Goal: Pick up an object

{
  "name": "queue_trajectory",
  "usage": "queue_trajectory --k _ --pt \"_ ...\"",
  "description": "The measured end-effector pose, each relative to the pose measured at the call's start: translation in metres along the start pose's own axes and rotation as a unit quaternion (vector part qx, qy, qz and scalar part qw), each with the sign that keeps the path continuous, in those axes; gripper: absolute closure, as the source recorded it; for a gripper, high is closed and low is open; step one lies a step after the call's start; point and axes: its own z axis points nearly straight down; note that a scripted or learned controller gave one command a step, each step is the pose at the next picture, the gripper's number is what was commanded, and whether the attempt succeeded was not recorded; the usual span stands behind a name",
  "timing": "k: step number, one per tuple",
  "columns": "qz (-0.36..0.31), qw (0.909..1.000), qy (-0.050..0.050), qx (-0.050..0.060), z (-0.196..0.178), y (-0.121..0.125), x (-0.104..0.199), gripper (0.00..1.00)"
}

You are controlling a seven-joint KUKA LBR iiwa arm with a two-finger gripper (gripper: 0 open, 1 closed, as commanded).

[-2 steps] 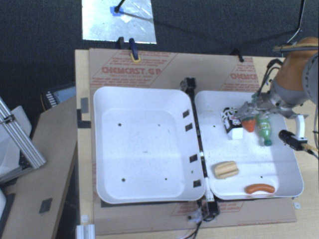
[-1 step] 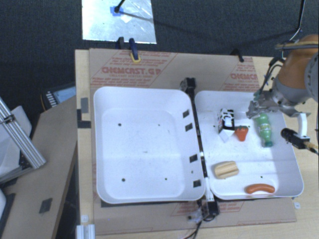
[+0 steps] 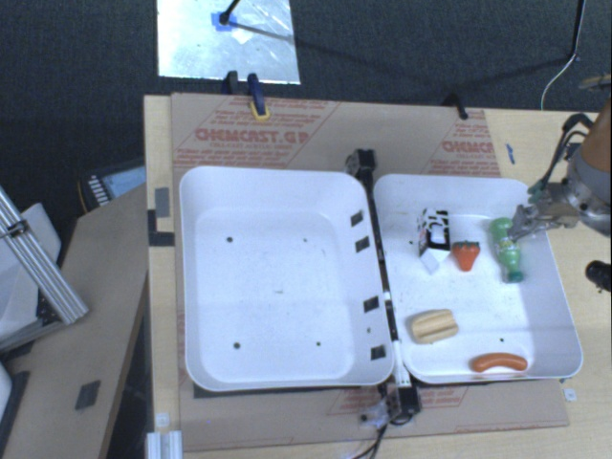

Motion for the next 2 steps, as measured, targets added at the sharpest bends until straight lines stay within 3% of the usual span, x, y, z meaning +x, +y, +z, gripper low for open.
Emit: queue_trajectory --k 1,2 --pt "-0.005 1.0 0.001 -0.003 -0.091 -0.016 0.055 1.0" --pt "0.003 1.0 -0.001 -0.001 -0.14 -0.097 -0.004 1.0"
